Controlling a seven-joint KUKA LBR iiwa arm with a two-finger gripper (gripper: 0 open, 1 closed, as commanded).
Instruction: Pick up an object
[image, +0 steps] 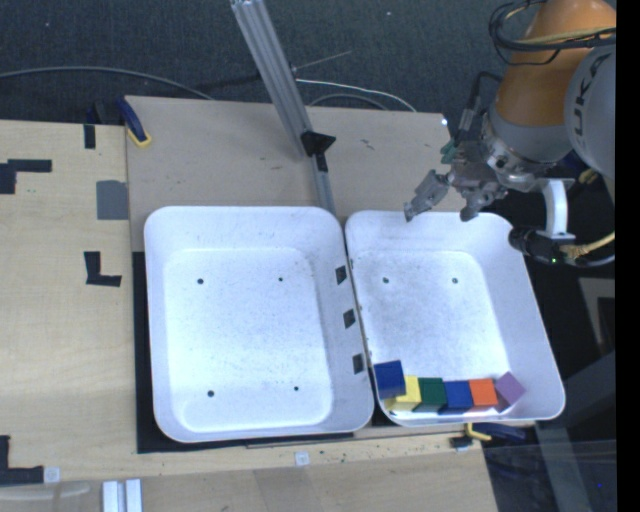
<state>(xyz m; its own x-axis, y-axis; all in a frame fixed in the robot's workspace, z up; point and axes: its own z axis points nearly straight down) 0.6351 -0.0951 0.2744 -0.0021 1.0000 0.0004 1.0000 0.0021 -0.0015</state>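
Two shallow white bins sit side by side on my counter (230, 150). The left bin (165, 300) holds nothing I can see. In the right bin (520, 300), coloured blocks (440, 392) crowd along the near wall, touching one another: blue, yellow, green, blue, orange, purple. My pincer (440, 207) hangs over that bin's far rim, fingers spread, pinching nothing, well apart from the blocks.

2 white bins (160, 300); approx 7 small blocks (445, 392), overlapping, hard to count.
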